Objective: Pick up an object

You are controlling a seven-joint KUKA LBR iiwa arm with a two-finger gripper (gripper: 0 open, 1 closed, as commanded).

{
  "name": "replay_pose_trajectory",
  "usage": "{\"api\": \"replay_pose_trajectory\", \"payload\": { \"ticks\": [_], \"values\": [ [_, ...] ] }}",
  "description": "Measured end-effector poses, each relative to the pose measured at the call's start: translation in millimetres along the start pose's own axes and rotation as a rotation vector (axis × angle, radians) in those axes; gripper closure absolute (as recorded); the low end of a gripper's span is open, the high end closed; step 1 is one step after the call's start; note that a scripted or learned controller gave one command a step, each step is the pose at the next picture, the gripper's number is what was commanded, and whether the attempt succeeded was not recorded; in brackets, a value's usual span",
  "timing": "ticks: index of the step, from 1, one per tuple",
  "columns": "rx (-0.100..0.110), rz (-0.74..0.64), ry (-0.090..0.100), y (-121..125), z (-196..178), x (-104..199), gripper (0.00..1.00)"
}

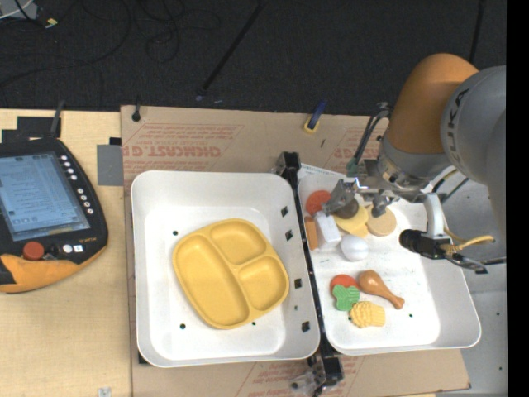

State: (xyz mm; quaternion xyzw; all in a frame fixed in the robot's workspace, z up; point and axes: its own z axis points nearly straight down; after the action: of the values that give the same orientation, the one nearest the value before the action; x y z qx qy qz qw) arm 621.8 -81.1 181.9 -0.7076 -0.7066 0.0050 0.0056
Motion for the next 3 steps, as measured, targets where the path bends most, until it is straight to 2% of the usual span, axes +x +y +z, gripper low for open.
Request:
{"api": "replay_pose_trajectory", "payload": {
  "ticks": [1,2,3],
  "values": [
    [-0.012,-0.002,-0.001,2.9,-7.6,0.0,0.00],
    [-0.009,-0.002,0.000,5.6,36.2,-0.3,0.00],
    [-0.029,0.002,-0.006,10.6,82.6,-1.6,0.00]
  ]
}}
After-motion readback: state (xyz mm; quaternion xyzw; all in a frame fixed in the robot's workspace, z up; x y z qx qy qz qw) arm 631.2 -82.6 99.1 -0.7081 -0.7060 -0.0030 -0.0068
